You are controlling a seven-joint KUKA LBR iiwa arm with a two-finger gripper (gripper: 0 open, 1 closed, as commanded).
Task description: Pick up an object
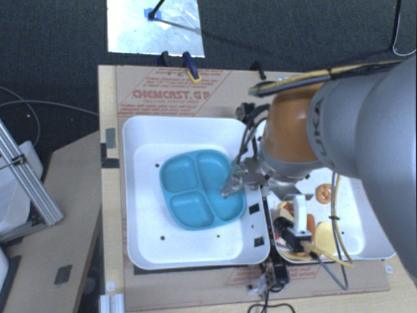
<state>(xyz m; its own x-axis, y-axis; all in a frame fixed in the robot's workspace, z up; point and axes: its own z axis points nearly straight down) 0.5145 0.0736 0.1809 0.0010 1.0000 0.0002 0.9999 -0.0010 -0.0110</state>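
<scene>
A blue plate (195,191) lies flat in the left of two bins. It is a rounded square of plain light blue, moulded into four shallow compartments. It sits slightly turned, towards the right side of the bin's floor, well apart from the left wall.

The end effector (233,184) hangs right over the plate's right edge, at or just above the rim. I cannot tell whether it touches the plate. I also cannot tell how far open it is or whether it grips anything.

There is one plate and there are two bins. The left bin (140,194) is shallow and white, with rounded corners. The right bin (365,240) is the same kind and touches it side by side. The arm covers much of the right bin. One small orange ring (323,193) shows there, with a few other small things nearby that are too hidden to name.

There is one arm (365,122). It is thick and grey and reaches in from the right, with an orange band (290,129) above the wrist.

The bins rest on a brown cardboard sheet (172,93) printed with red lettering, which covers a pale wooden table (71,175). One blue clamp (191,67) grips the sheet's far edge. Beyond it a shiny silver sheet (155,18) lies on dark carpet (52,44). A metal frame (26,175) stands at the far left.
</scene>
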